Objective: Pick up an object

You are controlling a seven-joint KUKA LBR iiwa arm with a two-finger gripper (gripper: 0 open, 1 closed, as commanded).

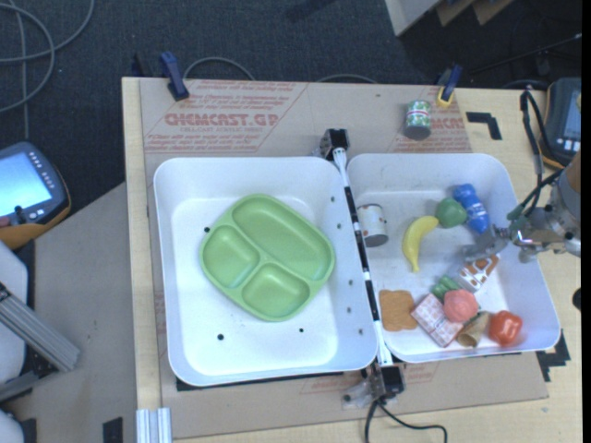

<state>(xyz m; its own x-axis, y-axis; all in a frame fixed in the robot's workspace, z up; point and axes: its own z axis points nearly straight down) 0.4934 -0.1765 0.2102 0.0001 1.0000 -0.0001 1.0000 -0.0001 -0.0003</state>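
The pincer (488,245) reaches in from the right edge over the right bin, low above the toys, its metal tip just above a small patterned brown-and-white piece (480,269); whether it is released or clenched cannot be told from this angle, and nothing can be seen gripped in it.

The counter (148,247) is a tan board with red printing, carrying two shallow white bins side by side. The left bin (185,340) holds a green divided plate (268,257) with three compartments, lying flat near the bin's middle.

The right bin (531,293) holds all the small things that could be picked up. A yellow banana (417,241) lies near its middle, with a small silver can (372,225) to its left, against the wall shared by the two bins. A blue bottle (472,208) lies near the far right, touching a green round piece (451,213). Along the near side sit a flat tan cracker-like square (398,310), a pink-and-white checked block (434,319), a pink ball (460,305) and a red tomato-like toy (504,328), close together.

Outside the bins, a small green-labelled can (417,119) stands on the counter beyond the right bin, beside a blue clamp (449,83).
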